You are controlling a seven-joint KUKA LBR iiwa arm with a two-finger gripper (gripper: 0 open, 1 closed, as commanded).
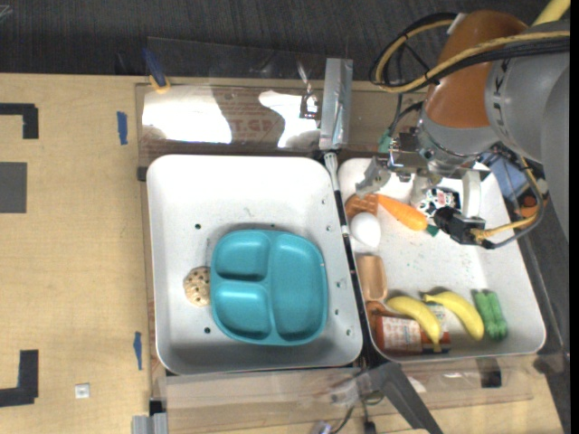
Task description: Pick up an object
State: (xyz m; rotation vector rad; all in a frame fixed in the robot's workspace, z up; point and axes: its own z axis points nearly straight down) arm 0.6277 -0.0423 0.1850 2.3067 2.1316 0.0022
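gleaming smooth, a teal divided plate beside a speckled round cookie.

The left bin has bare floor along its far side and right side. The blue plate fills the middle and near part, with a cookie touching its left edge. In the right bin, bananas, a bottle and a green thing crowd the near end. A carrot and an egg block the far left. The middle is free.

dark carpet floor, wooden bench
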